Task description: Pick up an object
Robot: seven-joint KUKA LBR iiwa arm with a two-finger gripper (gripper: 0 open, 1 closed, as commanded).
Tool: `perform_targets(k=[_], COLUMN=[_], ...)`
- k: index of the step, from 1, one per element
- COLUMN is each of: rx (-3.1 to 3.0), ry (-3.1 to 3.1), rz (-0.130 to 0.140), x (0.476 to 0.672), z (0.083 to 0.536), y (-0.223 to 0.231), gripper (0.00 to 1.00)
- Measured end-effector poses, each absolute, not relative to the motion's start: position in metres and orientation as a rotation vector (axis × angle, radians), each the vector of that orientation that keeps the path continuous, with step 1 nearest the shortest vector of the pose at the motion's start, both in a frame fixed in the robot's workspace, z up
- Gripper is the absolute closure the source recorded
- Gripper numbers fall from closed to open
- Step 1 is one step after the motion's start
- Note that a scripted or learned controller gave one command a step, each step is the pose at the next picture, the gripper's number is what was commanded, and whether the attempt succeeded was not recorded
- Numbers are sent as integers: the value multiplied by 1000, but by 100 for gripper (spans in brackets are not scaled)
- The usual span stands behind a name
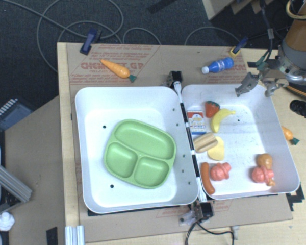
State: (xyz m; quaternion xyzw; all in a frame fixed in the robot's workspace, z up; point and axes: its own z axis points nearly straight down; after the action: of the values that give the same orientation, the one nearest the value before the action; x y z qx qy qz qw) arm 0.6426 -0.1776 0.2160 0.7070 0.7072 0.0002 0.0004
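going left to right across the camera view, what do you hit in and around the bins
green divided plate → small carton → strawberry → banana → pink toy → end effector

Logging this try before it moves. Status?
Gripper open, holding nothing, above right bin's far edge. Banana, strawberry nearest, untouched. Nothing in the way.

Bright, even overhead light washes the two white bins (86, 111) nearly to glare, with only soft, short shadows under the toys; the dark floor (25, 29) at upper left stays dim, and the whole frame is slightly soft and grainy
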Motion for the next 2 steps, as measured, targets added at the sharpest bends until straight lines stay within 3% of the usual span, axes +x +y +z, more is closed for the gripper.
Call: perform_targets(k=[1, 2], rx=[2222, 2219], ry=[2225, 2219], rz=[-1, 3], x=[612, 623], z=[141, 88], y=[-128, -100], gripper=[0, 0])
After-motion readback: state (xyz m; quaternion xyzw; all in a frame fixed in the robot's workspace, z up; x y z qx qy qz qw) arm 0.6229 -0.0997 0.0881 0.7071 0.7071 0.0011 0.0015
